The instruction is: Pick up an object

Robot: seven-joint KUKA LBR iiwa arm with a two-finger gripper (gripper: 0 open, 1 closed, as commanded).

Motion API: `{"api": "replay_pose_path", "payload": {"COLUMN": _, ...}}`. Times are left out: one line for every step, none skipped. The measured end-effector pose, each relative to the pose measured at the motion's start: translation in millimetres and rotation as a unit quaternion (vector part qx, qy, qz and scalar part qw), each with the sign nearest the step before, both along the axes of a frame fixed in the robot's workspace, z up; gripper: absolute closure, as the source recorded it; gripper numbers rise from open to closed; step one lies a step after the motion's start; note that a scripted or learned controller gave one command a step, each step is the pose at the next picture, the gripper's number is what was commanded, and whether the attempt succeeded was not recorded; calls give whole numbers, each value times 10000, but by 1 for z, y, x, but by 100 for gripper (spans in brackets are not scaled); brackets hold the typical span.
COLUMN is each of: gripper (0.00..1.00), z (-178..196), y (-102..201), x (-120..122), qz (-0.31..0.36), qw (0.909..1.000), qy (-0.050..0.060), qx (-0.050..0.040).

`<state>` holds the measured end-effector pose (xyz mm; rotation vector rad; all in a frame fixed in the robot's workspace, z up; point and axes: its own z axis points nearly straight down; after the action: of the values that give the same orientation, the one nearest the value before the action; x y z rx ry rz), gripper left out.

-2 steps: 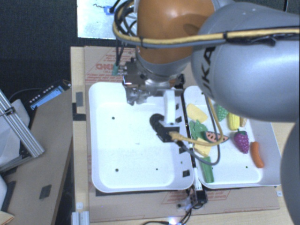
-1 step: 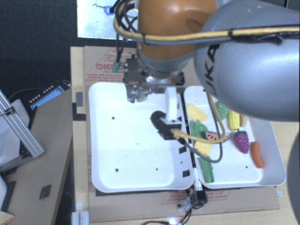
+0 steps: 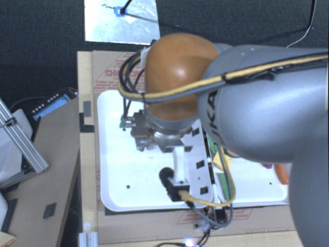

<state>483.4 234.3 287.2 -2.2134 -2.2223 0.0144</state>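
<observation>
The grey arm with its orange band (image 3: 177, 71) reaches in from the right and hangs over the left white bin (image 3: 115, 158). My gripper (image 3: 140, 134) points down into that bin under the wrist, which covers most of it. Past the arm, in the right bin (image 3: 257, 192), a yellow object (image 3: 222, 161), a green object (image 3: 223, 182) and an orange object (image 3: 282, 174) peek out. Each is partly hidden by the arm. Nothing shows between the gripper and the bin floor.
The left bin's floor shows bare white at its left and front (image 3: 128, 187). A brown cardboard sheet (image 3: 105, 71) lies under the bins. A shiny foil sheet (image 3: 121, 12) lies at the back, and a metal rail (image 3: 20, 143) stands off to the left.
</observation>
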Motion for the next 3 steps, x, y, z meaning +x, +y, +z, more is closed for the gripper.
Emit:
{"api": "replay_pose_path", "payload": {"gripper": 100, "z": 23, "y": -14, "x": 71, "qz": -27, "qw": 10000, "qy": -83, "qx": 19}}
{"api": "replay_pose_path", "payload": {"gripper": 100, "z": 33, "y": -12, "x": 69, "qz": -3, "qw": 10000, "qy": -69, "qx": 25}}
{"api": "replay_pose_path", "payload": {"gripper": 100, "z": -62, "y": 1, "x": 7, "qz": 6, "qw": 10000, "qy": 13, "qx": -2}}
